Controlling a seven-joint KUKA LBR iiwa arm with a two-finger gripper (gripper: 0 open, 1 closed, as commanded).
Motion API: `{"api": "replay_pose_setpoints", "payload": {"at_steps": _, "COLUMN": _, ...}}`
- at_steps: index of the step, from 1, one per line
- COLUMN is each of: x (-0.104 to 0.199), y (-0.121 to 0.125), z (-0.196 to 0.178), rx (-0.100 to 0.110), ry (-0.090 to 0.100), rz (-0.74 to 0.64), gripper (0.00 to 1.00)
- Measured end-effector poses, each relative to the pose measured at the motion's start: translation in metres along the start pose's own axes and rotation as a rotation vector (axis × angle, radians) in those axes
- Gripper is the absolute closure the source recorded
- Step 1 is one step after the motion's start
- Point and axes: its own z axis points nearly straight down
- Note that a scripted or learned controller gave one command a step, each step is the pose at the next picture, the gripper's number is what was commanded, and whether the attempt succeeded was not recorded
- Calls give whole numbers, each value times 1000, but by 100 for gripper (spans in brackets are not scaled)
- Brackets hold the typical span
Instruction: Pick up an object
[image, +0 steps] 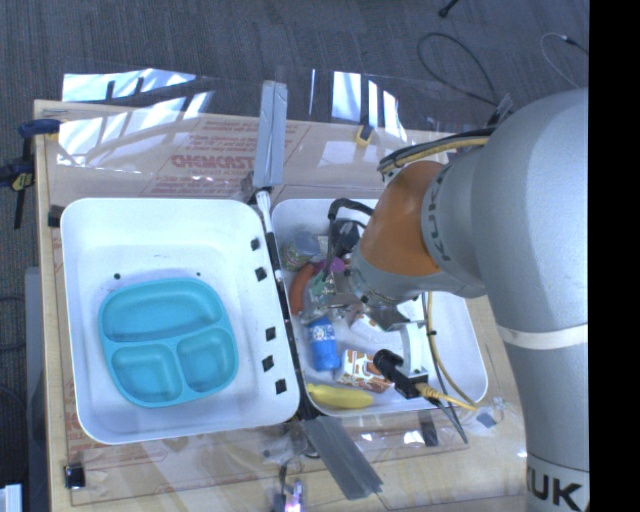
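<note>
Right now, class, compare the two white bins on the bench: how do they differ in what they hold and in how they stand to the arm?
The left bin holds one thing, a blue divided tray; the right bin holds a jumble, among it a banana and a small blue bottle. The left bin lies in plain sight; the arm reaches over the right bin and hides part of it. Both are shallow, white and side by side.

You're looking at a desk (150, 165) topped with brown cardboard and glare-streaked clear sheeting, sitting on dark grey carpet (150, 40). Black cables (455, 50) loop across the floor behind it.
</note>
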Motion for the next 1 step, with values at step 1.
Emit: {"api": "replay_pose_setpoints", "payload": {"at_steps": 1, "x": 18, "y": 15, "z": -89, "rx": 1, "ry": 9, "rz": -2, "gripper": 100}}
